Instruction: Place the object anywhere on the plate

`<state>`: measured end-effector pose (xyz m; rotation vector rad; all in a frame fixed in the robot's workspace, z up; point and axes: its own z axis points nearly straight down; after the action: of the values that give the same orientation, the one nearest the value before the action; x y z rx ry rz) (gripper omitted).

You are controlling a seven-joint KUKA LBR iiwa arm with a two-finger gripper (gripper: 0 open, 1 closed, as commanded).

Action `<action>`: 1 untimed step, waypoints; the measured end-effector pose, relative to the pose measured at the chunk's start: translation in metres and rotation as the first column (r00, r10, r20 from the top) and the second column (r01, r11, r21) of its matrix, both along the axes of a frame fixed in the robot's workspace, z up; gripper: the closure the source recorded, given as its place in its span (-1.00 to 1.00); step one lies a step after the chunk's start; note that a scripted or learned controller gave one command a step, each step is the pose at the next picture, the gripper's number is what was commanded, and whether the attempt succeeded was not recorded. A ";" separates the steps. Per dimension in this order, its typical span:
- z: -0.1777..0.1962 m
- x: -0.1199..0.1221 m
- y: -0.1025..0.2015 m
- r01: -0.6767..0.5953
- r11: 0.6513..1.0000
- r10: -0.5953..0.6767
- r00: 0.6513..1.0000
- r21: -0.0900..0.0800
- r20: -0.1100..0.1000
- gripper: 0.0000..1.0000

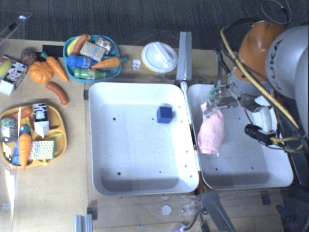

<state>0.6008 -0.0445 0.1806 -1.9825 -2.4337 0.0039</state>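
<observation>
Apparently the task's object was the pink cloth (211, 134), which hung limp from the gripper (213, 105) over the right bin (251, 178), close to that bin's left wall and toward its far edge. Its upper end was pinched between the fingers, and the rest drooped down toward the bin's floor; whether the lower end touched the floor could not be told. The arm (285, 57) reached in from the right, its orange band (256, 40) above the wrist near the bin's far right corner, the wrist bent so the gripper pointed left and down. Cables looped around the arm. In the left bin (111, 178) a blue cube (165, 114) lay alone near the right wall, well apart from the cloth. On the bench beyond the left bin's far edge stood a white round lid (160, 57), and farther left a blue bowl (91, 58) of toy food.
</observation>
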 end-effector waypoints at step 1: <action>0.041 0.001 0.001 -0.005 1.000 0.005 1.000 0.000 0.001 1.00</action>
<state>0.6014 -0.0436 0.2212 -1.9768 -2.4388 0.0028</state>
